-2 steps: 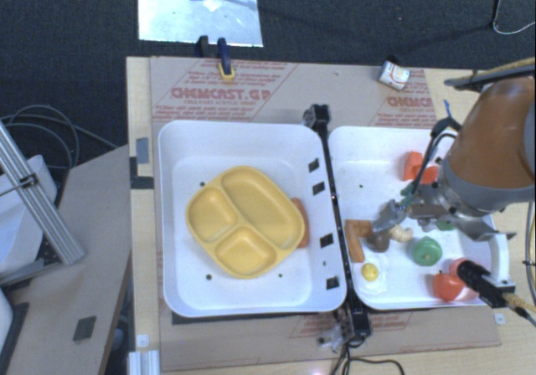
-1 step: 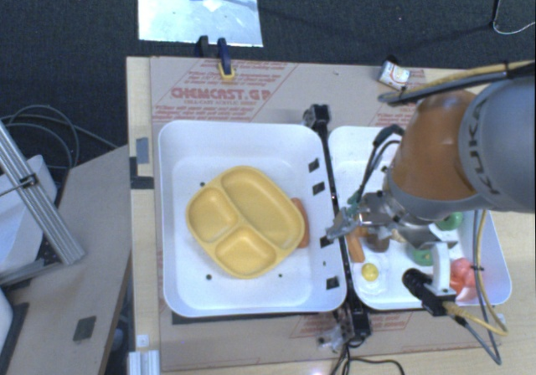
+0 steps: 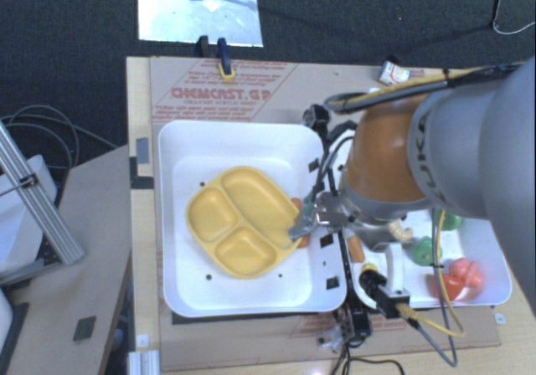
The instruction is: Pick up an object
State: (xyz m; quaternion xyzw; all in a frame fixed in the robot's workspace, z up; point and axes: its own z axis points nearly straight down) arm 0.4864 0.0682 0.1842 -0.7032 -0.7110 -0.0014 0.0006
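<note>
Gripper: I see the gripper low over the right edge of the left bin, reaching in from the right under the grey arm and its orange band; I cannot tell from here whether its tips are spread or pressed together, since they blur against the tray's rim.

Nearest thing: the yellow tray, three-compartment, lies flat in the middle of the left bin, its long axis running from the bin's far-left side toward its near-right side; its right-hand rim sits right at the gripper, touching or just beside it; I cannot say which.

Key relation: the tray lies to the left of the tips, so I judge any grasp turns on the rim nearest the bin's right edge; a thin rim taken edge-on may well slip.

Also at the tips: a small orange piece shows just beside the gripper near the wall between the bins; too hidden to name.

Right bin: the right bin carries a red object near its near-right corner and green objects just left of it; both are well apart from the tips and partly behind the arm.

Progress: I see nothing clearly between the tips; I judge the pick not yet made.
</note>
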